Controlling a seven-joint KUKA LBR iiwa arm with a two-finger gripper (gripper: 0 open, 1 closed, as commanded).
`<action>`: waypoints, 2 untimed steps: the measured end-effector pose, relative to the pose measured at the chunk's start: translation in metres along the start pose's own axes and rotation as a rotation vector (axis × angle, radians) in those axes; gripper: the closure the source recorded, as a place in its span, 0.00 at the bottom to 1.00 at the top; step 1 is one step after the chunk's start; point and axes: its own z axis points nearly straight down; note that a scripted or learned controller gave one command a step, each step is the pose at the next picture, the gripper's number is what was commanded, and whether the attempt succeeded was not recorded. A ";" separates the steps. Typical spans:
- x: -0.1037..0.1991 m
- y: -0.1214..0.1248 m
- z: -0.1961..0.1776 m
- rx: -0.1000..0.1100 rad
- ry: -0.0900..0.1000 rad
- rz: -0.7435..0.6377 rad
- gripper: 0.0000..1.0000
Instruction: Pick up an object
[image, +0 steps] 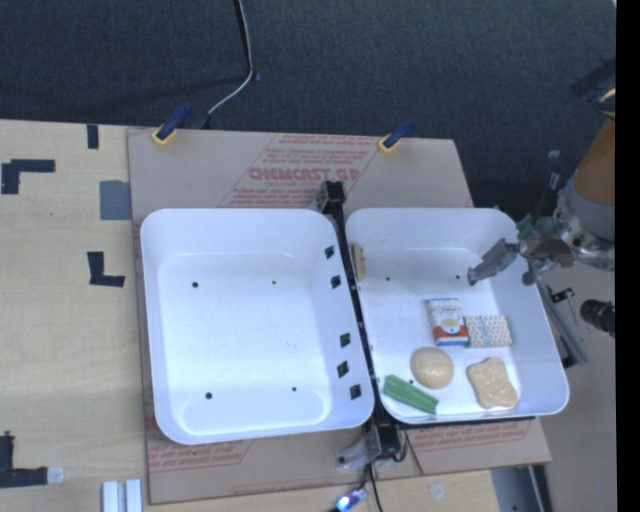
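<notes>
The right bin (400, 240) holds several small objects in its near half. A red, white and blue carton (446, 322) lies beside a white patterned packet (488, 330). In front of them are a beige round lump (432, 367), a tan bread-like piece (492, 383) and a green bar (410, 394). A small tan item (358, 263) leans against the bin's left wall. My gripper (508, 268) hangs open above the bin's far right part, beyond the carton and packet, with nothing between its fingers.
The left bin (240, 230) sits alongside, joined by a black divider with clips (345, 300). Both bins rest on a cardboard sheet (290, 170) clamped at its far edge. A black cable (240, 60) runs off at the back.
</notes>
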 end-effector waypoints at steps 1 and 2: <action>-0.020 0.017 0.132 0.008 0.001 0.001 0.00; -0.004 0.100 -0.020 -0.019 -0.005 -0.006 0.00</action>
